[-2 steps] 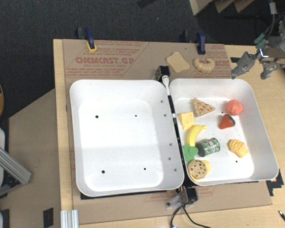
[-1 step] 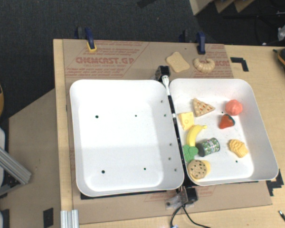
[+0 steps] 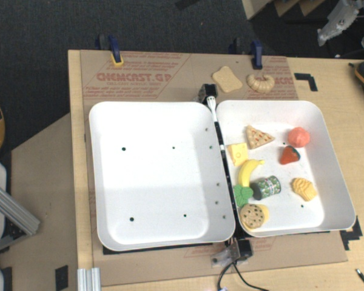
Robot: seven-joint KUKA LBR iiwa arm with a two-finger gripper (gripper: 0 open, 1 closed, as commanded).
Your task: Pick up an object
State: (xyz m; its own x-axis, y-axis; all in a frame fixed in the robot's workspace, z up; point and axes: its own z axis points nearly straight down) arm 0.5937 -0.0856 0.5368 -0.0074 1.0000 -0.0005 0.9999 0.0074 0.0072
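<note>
Task items: 9 toy foods, all in the right bin (image 3: 327,162), 1 of each. Far row: pizza slice (image 3: 258,137), then tomato (image 3: 298,136) to its right. Strawberry (image 3: 290,155) sits just near of the tomato. Against the left wall: cheese block (image 3: 238,153), banana (image 3: 249,170) touching its near edge, green leafy pc. (image 3: 242,194) near of that. Can (image 3: 266,187) lies on its side, touching the green pc. and just right of the banana. Cookie (image 3: 253,215) at the near-left corner. Orange ridged pc. (image 3: 304,188) lies right of the can, apart from it.

Left bin (image 3: 155,174): 1 unit, touching the right bin along the centre seam.

Outside the bins, on the cardboard sheet (image 3: 170,71) at the far side: 1 toast slice (image 3: 227,79), 1 croissant (image 3: 260,82). 2 blue clamps (image 3: 115,47) pin the sheet's far edge.

Gripper: state cannot be told.
</note>
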